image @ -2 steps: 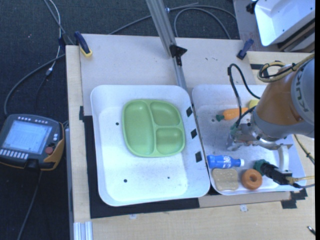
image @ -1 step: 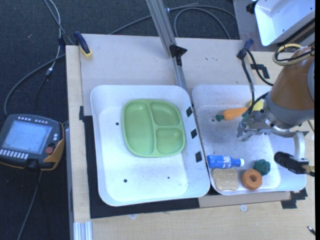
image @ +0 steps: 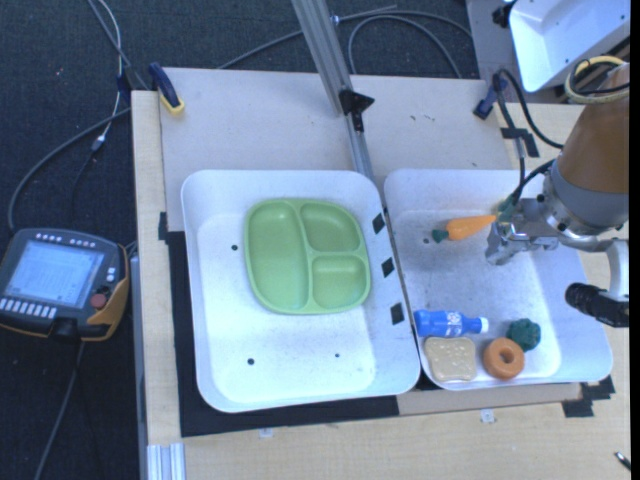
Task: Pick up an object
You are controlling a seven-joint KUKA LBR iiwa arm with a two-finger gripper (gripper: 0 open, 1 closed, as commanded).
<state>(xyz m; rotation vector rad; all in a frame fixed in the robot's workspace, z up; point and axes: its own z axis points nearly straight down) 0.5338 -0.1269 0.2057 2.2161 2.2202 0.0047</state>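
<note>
In the right bin lies an orange toy carrot with a green tip, pointing left, near the bin's upper left. My gripper hangs just right of the carrot's thick end, low over the bin floor and close to it. I cannot tell whether they touch. Along the bin's front edge sit a blue bottle, a tan slice of toast, a brown donut and a dark green toy.
The left bin holds a green divided plate. A metal pole slants up from between the bins. The grey arm with its orange band comes in from the right over the right bin. A teach pendant lies on the floor at left.
</note>
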